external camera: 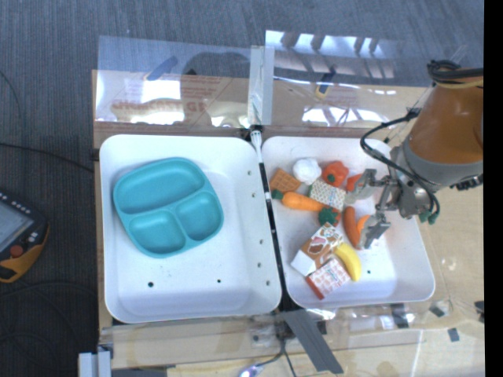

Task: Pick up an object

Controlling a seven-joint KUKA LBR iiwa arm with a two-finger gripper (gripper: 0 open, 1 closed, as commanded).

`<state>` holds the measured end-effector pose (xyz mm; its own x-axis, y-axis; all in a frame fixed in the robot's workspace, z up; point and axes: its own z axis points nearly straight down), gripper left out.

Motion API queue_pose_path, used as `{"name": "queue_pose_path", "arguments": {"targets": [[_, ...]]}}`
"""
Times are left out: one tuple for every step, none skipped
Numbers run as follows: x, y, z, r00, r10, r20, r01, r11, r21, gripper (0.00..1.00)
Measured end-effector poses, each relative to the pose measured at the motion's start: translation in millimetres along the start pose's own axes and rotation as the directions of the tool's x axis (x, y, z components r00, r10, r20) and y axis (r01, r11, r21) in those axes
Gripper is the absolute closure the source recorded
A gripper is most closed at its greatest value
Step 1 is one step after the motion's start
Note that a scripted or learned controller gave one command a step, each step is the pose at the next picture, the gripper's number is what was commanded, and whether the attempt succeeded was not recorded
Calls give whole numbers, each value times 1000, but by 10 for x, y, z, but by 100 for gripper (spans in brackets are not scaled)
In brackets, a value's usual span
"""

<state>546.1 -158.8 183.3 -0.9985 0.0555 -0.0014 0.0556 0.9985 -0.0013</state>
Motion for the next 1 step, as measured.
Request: {"name": "queue_pose_path", "arguments": {"targets": [[-273, 31, 747, 997, -78, 26, 77, 997, 9, 0]]}}
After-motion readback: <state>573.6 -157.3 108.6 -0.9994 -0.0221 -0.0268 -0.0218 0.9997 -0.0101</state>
